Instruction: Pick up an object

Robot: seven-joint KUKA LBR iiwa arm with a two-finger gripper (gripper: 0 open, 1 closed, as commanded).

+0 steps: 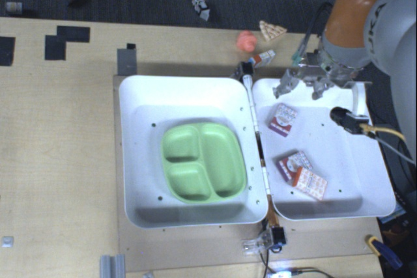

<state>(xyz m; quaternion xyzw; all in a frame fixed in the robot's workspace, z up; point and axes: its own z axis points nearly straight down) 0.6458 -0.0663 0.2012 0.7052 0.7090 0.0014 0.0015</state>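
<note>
Tool [301,83] is hanging over the far edge of the right bin [371,205], fingers spread open, gripping nothing. Nearest thing: a small packet [283,119] lying just below and slightly left of the tool, long axis tilting. Two more packets [301,176] are sitting farther toward the near side.

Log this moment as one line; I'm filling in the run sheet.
arm: over right bin far edge | gripper: open, holding nothing | right bin: three small packets | left bin: green tray

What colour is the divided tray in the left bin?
Light green, clearest in the camera view.
</note>
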